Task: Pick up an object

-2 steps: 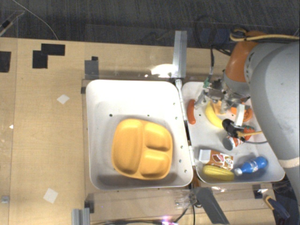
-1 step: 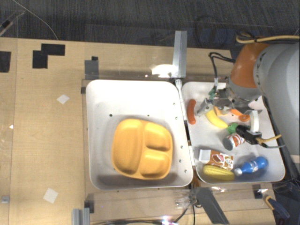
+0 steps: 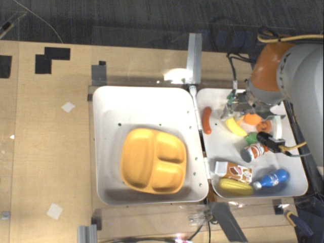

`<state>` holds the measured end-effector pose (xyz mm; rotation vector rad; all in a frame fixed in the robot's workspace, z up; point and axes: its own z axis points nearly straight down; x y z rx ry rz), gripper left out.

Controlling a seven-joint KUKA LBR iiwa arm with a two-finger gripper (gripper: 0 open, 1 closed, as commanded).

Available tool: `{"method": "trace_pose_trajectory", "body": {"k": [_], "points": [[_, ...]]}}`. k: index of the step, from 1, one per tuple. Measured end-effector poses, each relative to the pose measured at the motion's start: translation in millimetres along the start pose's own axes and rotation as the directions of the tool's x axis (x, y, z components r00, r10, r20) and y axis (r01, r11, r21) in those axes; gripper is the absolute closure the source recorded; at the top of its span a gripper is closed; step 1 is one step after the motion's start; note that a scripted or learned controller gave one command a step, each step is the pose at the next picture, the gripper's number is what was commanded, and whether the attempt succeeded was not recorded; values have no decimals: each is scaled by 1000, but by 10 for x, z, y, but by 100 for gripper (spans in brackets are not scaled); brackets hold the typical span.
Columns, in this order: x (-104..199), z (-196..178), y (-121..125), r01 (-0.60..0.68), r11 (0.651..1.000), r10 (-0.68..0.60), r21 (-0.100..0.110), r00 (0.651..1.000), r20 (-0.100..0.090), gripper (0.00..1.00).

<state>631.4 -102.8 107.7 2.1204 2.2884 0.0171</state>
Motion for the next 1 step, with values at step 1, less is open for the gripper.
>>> {"method": "trace_pose_trajectory", "body": {"k": [1], "points": [[561, -796, 454, -514, 857, 514, 17, 858, 1, 100]]}}
